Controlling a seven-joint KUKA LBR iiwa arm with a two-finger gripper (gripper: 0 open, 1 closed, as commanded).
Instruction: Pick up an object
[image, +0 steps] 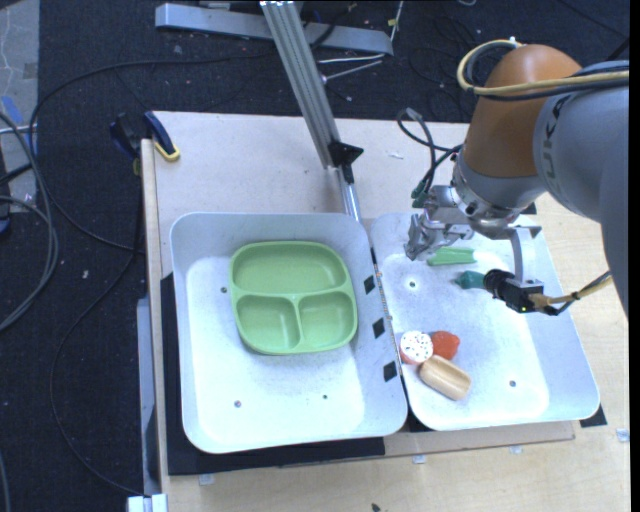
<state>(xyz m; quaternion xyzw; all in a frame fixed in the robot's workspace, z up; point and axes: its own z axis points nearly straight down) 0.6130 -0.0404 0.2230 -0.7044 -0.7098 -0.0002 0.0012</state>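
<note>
A grey arm's gripper (425, 240), its opening impossible to tell, hovers low in the right bin (560, 385) beside a green piece (452, 257); a green tray (294, 297) fills the left bin (200, 400).

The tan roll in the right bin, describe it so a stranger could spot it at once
Find the right bin. Near its front left corner three small things cluster. The roll is the tan cylinder nearest the front edge, just below the speckled white disc and the red piece.

no readable text, labels, brands or numbers on anything
</note>
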